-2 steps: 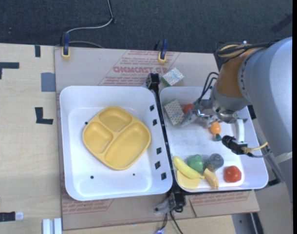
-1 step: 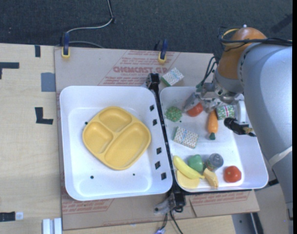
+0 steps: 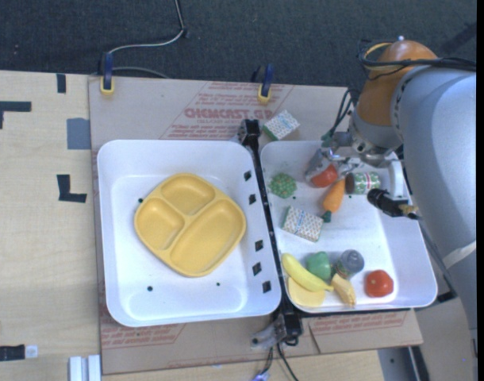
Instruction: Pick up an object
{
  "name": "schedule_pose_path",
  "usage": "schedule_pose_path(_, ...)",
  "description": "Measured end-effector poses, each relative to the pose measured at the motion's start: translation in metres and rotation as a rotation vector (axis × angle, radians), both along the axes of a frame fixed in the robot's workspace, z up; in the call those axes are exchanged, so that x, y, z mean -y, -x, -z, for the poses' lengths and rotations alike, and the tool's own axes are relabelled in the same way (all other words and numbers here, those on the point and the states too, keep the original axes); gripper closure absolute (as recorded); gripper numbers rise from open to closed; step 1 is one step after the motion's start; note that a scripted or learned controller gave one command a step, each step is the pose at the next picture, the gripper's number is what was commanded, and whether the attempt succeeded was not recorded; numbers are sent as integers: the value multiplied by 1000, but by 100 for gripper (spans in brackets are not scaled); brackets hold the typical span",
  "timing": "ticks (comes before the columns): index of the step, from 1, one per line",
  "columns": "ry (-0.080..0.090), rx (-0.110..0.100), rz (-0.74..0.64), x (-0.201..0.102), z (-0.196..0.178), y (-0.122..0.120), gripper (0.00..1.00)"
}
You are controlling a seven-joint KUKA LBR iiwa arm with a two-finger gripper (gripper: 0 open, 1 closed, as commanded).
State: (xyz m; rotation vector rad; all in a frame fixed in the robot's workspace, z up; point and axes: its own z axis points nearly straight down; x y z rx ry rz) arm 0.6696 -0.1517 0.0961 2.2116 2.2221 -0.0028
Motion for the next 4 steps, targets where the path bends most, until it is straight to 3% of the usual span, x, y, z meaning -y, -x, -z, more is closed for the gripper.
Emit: schedule_pose_path(4, 8, -4, -7, -2, -38, 0, 100)
